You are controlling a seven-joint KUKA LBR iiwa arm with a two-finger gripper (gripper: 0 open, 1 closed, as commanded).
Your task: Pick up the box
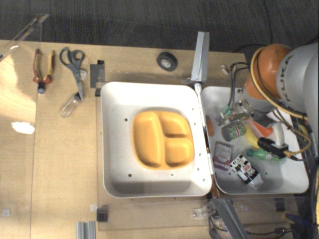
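A small box (pixel 244 167) with a black-and-white pattern lies tilted near the front of the right bin (pixel 294 185). The grey arm with its orange band (pixel 269 66) comes in from the right over the back of that bin. My gripper (pixel 230 115) hangs low at the bin's back left, just above a green can (pixel 235 131). It is well behind the box and apart from it. I see nothing held in it.
Beside the box lie a purple packet (pixel 223 153), a green marker (pixel 262 155), a yellow piece (pixel 252 142) and an orange piece (pixel 261 129). The left bin (pixel 114 133) holds a yellow divided dish (pixel 163 138). Scissors (pixel 75 66), pliers (pixel 43 68) and a tape roll (pixel 167 60) rest on the bench.
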